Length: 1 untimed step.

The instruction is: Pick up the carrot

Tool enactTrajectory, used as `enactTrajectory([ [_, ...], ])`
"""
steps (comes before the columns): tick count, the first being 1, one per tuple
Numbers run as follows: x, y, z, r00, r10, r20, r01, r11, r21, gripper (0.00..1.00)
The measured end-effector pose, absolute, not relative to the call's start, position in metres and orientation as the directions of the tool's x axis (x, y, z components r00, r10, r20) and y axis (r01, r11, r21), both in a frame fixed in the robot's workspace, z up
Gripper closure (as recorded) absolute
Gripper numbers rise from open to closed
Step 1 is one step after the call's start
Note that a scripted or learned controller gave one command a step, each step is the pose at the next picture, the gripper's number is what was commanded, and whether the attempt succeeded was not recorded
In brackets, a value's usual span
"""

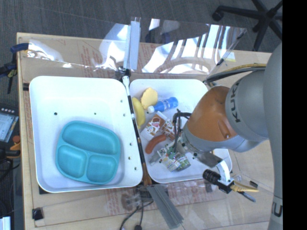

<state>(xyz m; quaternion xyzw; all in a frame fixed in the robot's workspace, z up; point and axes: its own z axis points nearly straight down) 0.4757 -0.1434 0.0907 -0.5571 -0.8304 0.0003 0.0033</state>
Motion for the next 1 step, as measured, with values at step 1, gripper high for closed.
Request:
enactTrajectory([
  [1, 0.5608, -0.1627, 0.0908, -0.099, 0.995, 0.001, 0.995, 0.099, -0.004, 0.00],
])
